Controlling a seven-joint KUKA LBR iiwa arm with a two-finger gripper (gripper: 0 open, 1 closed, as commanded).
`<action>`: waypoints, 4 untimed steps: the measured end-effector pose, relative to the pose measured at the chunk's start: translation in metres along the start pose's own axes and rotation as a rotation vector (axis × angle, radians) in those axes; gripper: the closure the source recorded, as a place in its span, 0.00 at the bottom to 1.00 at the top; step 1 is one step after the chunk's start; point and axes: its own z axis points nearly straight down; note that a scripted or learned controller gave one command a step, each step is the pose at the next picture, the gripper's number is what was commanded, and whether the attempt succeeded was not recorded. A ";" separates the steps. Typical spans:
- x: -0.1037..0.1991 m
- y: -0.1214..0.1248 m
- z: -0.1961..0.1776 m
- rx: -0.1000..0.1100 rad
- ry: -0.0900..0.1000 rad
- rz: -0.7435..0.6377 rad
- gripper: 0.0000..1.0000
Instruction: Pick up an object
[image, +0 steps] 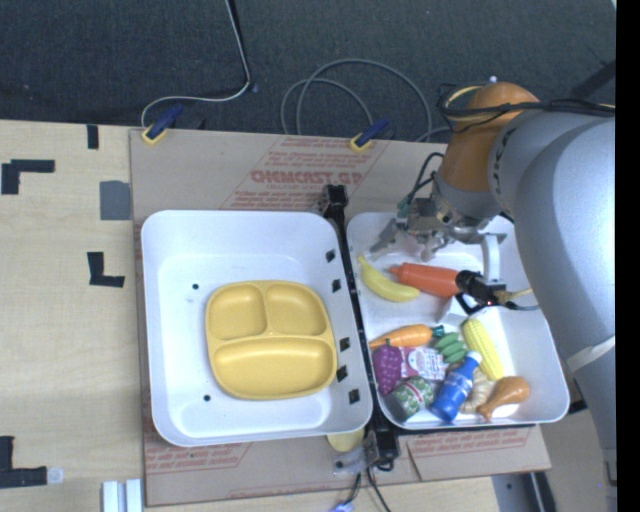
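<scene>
Fingers first: you can see the gripper (415, 232) low over the far end of the right bin (548, 345), its two metal fingers (386, 240) splayed apart with nothing between them.

Now sweep from the left. On the table (60, 330) the left bin (165, 300) holds a yellow divided plate (270, 337), sitting flat and well apart from the arm. Past the divider between the bins, the right bin is crowded. A yellow banana (385, 285) lies nearest the divider, curving from the far left toward the middle. Just beside it is an orange-red carrot (430, 278), its long axis running left to right across the bin. Further toward you sit a smaller orange carrot with a green top (405, 336), a purple packet (400, 365), a blue bottle (456, 388), a corn cob (483, 342) and a brown drumstick (505, 393), all packed close together.

What matters for your next move: the banana and the orange-red carrot lie just on the near side of the fingers, a little lower in the picture. The carrot's length runs crosswise, so I judge the fingers would need to close across its narrow width. The banana's far tip looks nearest the left finger. The other objects are further off and tightly bunched, which makes them harder picks.
</scene>
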 end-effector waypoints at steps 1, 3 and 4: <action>-0.005 -0.029 0.009 -0.001 0.000 0.003 0.00; -0.001 -0.057 0.008 -0.003 0.000 0.003 0.00; -0.019 -0.054 0.008 -0.003 0.004 0.003 0.00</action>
